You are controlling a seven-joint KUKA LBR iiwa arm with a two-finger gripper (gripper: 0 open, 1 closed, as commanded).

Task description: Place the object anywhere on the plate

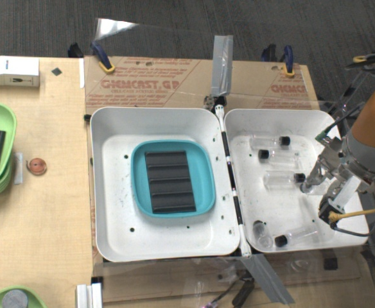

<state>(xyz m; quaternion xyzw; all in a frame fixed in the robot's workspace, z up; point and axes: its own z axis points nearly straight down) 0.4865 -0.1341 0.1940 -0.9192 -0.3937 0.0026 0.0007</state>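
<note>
While the arm reaches in from the right, the gripper (311,185) sits low in the right bin (245,133), beside a clear vial (282,181) with black cap. Jaw state: cannot tell. More vials (272,140) scattered nearby. Teal plate (140,172) lies in the left bin (110,236), well apart.

Square teal plate (173,179) sits centred in shallow white left bin (110,191). Shallow white right bin (239,172) adjoins it, holding scattered clear plastic vials with black caps (272,151). Two-finger gripper (311,183) over right bin's right side.
</note>
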